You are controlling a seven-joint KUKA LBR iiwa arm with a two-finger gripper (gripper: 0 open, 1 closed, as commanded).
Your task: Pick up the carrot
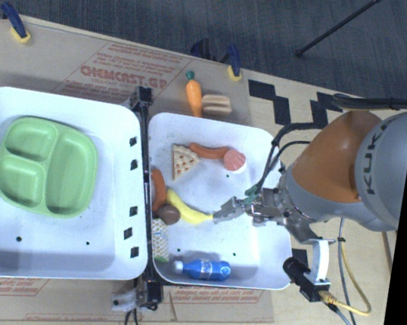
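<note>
The carrot (pixel 193 95) lies outside the bins, behind the right bin (pixel 260 140), while the gripper (pixel 224 213) hangs near the banana (pixel 188 211), fingers' opening unclear, so reaching it is next.

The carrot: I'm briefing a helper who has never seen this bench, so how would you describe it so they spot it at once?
Find the right white bin, then look just beyond its far rim, on the cardboard. The carrot lies there outside the bin, beside a small tan sandwich-like toy. It is the slim orange piece with a green tip, unlike the reddish sausage lying inside the bin.
</note>
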